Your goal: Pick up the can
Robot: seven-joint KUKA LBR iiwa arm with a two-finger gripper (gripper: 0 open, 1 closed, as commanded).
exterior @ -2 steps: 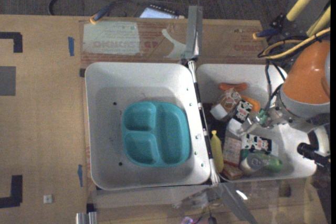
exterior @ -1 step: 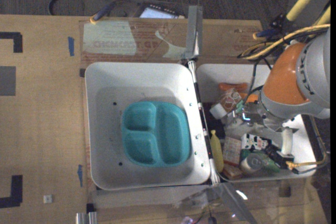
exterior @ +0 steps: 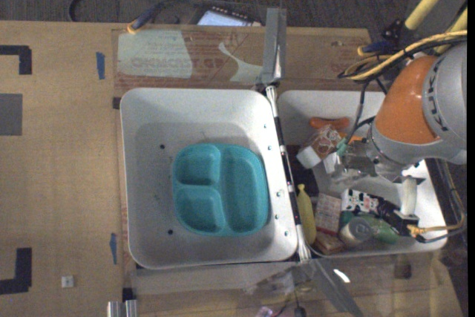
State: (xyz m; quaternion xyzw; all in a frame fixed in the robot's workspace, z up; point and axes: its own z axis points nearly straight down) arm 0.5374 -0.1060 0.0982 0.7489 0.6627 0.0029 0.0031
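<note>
The can lies on its side near the front edge of the right bin, its silvery end facing left and a greenish body stretching to the right. My gripper hangs over the middle of the right bin, a little behind and above the can, below the grey wrist and orange band. The arm hides how the gripper's tips stand. Nothing shows in its grasp.
Clutter around the can: a black-and-white patterned carton, a yellow banana along the left wall, a red-and-white packet, a brown snack pack, an orange item. The left bin holds a teal divided plate.
</note>
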